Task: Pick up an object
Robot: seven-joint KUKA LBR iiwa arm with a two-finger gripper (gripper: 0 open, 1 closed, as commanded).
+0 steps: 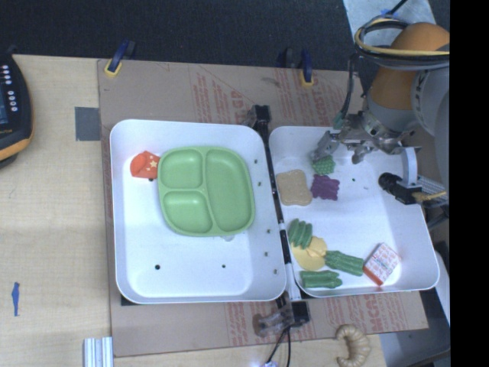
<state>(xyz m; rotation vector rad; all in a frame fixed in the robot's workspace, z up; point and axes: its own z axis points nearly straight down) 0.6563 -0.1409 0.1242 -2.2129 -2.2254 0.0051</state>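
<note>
Bench surface at the far left of the frame carries a black and orange handheld controller point(9, 105), cut by the edge. Next you see the left bin point(130, 274) in the middle-left of the frame. Inside it lies a green divided plate point(206, 190) with three compartments, and a small red object with a yellow star point(144, 164) touches the plate's upper left edge.

Moving right, the right bin point(397, 228) stands just beside the left one. Near its left wall you find a tan flat piece like a slice of bread point(293, 187), and just beside that a purple toy point(325, 186). Lower in this bin there is a green ribbed piece point(299, 233), touching a yellow round piece point(311, 255) below it. Two more green pieces point(344, 262) point(321, 280) lie near the lower wall, and a small red and white packet point(382, 263) rests tilted in the lower right corner.

The gripper point(328, 156) is in the upper part of the right bin, with the grey arm point(401, 67) and its orange band coming from the upper right of the frame. A small green object point(323, 165) sits right at its fingertips, just above the purple toy. You cannot tell from this view if the gripper is clamped on it or only over it.
</note>
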